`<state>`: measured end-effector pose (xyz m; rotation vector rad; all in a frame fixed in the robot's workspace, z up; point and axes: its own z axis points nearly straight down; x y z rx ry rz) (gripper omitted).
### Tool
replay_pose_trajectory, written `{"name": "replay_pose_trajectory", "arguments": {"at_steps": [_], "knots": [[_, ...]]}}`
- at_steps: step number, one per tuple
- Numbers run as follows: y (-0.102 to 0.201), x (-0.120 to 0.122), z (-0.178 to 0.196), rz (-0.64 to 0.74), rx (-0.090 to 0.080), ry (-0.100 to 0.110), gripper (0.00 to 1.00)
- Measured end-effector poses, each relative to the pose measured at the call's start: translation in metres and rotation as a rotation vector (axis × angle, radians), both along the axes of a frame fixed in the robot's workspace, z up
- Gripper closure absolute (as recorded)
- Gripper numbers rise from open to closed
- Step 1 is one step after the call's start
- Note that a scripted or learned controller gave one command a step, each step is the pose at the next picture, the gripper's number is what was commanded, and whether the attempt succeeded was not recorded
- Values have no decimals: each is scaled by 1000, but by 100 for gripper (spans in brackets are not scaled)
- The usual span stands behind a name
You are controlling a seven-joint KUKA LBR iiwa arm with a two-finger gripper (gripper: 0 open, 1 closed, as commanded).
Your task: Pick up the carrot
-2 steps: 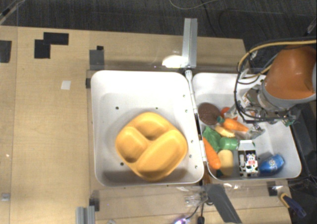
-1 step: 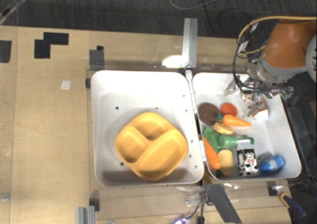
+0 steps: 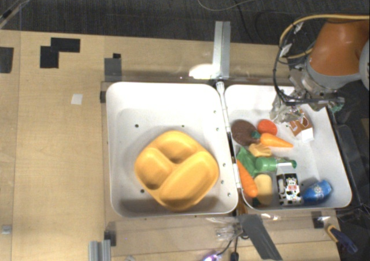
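An orange carrot [image 3: 277, 141] lies in the right bin [image 3: 335, 156], its tip pointing right, just below a red tomato [image 3: 267, 126]. A second orange, carrot-like piece [image 3: 247, 180] lies along that bin's left wall near the front. My gripper [image 3: 287, 111] hangs over the bin's back part, up and right of the carrot and apart from it. Nothing shows held in it. The grey arm with its orange band [image 3: 338, 49] comes in from the upper right.
Around the carrot lie a brown oval piece [image 3: 243, 131], a green bottle-like toy [image 3: 261, 163], a yellow lump [image 3: 263, 186], a black-and-white toy [image 3: 289, 187], a blue can [image 3: 317, 191] and a small brown-and-white box [image 3: 300, 126]. The left bin [image 3: 124, 110] holds a yellow divided plate [image 3: 176, 168].
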<state>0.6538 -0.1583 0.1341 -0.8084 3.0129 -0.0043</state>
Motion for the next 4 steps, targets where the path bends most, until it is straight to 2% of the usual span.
{"name": "replay_pose_trajectory", "arguments": {"at_steps": [1,2,3,4], "knots": [[32,-38,-43,-402,4,6,100],[38,-65,-42,-754,9,5,100],[-30,-76,-44,-1121,14,3,100],[-21,-61,2,-866,9,13,100]]}}
